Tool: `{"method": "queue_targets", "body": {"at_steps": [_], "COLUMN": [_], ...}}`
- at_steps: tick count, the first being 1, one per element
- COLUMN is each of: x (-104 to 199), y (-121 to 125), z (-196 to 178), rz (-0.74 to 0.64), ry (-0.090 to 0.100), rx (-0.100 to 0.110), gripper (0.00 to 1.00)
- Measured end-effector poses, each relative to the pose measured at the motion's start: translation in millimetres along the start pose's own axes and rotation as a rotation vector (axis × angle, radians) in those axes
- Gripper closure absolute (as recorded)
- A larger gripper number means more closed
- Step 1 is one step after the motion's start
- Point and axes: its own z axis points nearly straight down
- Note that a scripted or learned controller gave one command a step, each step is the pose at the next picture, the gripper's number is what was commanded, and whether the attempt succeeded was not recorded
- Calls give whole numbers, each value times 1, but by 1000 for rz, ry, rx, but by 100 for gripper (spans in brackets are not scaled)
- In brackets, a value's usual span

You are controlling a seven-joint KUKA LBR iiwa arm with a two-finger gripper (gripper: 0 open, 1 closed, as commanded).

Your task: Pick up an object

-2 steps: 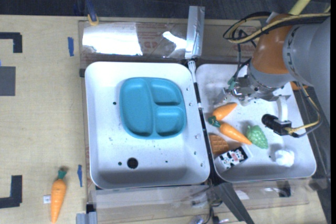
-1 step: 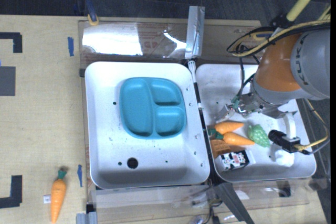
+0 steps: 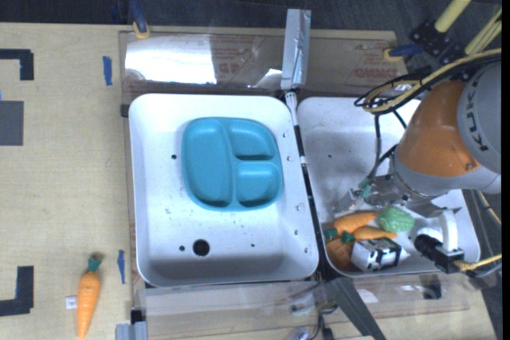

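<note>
My gripper [image 3: 376, 249] is down in the front of the right bin [image 3: 335, 147], in among a small heap of objects. An orange carrot-like toy [image 3: 355, 222] lies just left of it, and a second orange piece [image 3: 340, 249] sits against the bin's front left corner. A pale green object [image 3: 395, 219] rests beside the wrist. The arm's orange band [image 3: 434, 141] hangs over the right side of this bin and hides what is under it.
The left bin [image 3: 151, 171] holds a blue divided plate [image 3: 233, 162] and has a dark spot near its front. A toy carrot [image 3: 88, 295] lies on the wooden bench at the front left, outside the bins. A clear wall stands behind both bins.
</note>
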Motion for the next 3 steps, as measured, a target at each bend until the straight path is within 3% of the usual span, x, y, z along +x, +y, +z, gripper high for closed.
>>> {"method": "queue_targets", "body": {"at_steps": [1,2,3], "x": [3,3,61], "y": [-27,-26,19], "z": [1,-9,-97], "rz": [-38,-35,-40], "ry": [-4,-5,0], "rx": [-13,-16,-4], "gripper": [0,100,100]}}
